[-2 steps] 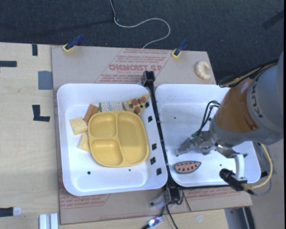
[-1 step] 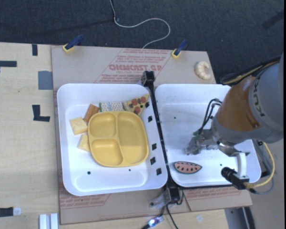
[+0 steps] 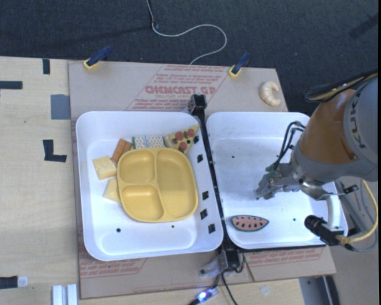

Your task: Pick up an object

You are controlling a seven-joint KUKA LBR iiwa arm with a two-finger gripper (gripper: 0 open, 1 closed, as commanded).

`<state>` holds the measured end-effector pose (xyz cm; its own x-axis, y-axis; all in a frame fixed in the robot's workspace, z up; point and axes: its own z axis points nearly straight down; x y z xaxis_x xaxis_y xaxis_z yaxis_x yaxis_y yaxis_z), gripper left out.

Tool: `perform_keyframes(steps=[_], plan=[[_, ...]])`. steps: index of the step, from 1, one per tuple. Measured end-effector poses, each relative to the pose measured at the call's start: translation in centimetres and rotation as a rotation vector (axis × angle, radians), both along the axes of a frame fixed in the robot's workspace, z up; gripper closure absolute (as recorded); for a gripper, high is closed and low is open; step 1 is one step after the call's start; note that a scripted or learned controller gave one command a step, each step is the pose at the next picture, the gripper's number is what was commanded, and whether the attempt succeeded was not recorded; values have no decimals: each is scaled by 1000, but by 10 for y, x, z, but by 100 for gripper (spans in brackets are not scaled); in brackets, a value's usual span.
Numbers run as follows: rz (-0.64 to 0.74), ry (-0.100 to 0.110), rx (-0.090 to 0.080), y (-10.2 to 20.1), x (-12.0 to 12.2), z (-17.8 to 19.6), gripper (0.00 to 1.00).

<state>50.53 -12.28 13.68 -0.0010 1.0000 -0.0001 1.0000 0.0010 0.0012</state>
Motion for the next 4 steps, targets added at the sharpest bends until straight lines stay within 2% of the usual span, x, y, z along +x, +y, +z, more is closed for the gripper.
perform_keyframes(steps=[2,3,4], plan=[[1,-2,-1,3,1,90,100],[5,2,1,37,34,80,100],[5,0,1,70,73,93,100]])
